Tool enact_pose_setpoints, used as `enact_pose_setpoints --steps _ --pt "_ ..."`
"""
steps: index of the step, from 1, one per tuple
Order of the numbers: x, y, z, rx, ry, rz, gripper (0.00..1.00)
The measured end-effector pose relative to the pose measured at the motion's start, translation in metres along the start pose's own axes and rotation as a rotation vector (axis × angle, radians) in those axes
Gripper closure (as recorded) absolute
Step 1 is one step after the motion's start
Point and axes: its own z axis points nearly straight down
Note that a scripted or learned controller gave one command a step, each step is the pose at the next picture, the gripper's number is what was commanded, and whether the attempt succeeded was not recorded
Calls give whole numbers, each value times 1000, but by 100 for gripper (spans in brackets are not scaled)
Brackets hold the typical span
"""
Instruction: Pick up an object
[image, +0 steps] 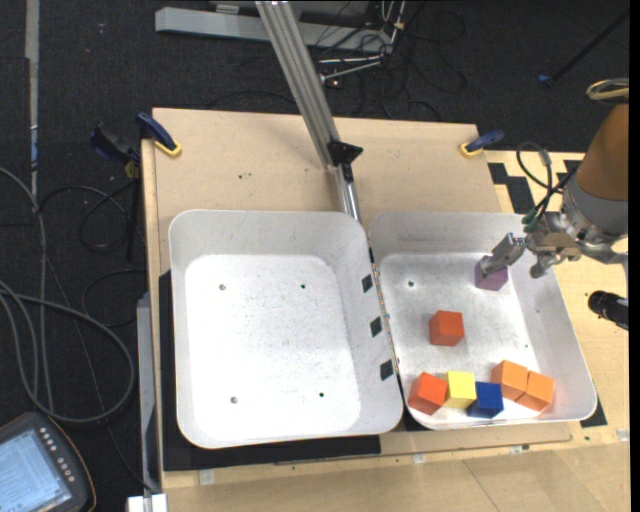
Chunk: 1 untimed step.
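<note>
In the right bin (566, 330), my gripper (518, 266) hangs near the far right corner, its fingers spread apart. A small purple block (491, 277) sits at the tip of the left finger (502, 254), not between the two fingers. A red-orange cube (446, 328) lies alone in the middle of the bin. Along the near wall are a red-orange block (429, 391), a yellow block (461, 385), a blue block (488, 399) and two orange blocks (512, 377) (538, 390).
The left bin (190, 300) lies beside the right one; their rims meet at the centre. A slanted metal pole (305, 80) runs down to the back of the bins. Clamps (160, 135) (480, 143) hold the board's far corners.
</note>
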Motion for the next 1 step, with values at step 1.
enact_pose_setpoints --steps 1 --pt "-2 2 64 2 1 3 0"
